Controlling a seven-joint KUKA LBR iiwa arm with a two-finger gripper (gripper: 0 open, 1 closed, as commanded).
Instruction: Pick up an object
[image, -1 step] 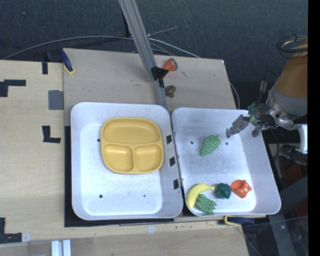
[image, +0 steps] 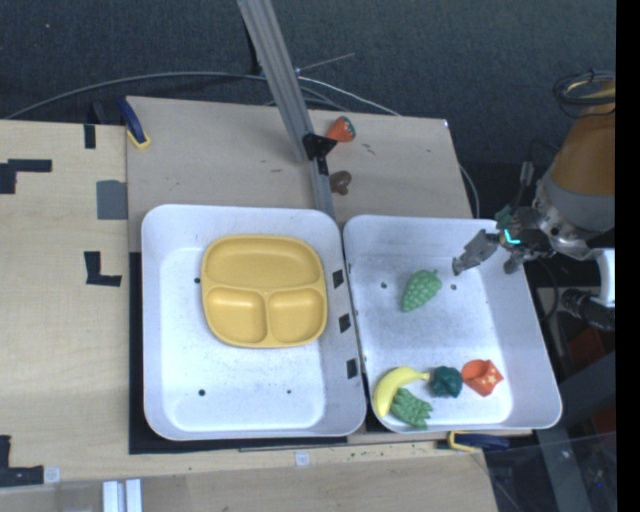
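Gripper (image: 487, 252): hovered over right bin's (image: 520, 330) upper right edge; grip state could not be told.
Green grapes (image: 421, 289): lay just left of it.

Light: even, soft, overhead | Shadows: faint, short | Glare: mild sheen on the white bins (image: 160, 300) | Sharpness: slightly soft, grainy | Surroundings: dark floor, dim corners

No text, label, brand, number or sign can be read anywhere in the picture, neither on the two white bins (image: 160, 300), nor on the yellow divided tray (image: 265, 290), nor on the wooden bench (image: 60, 300).
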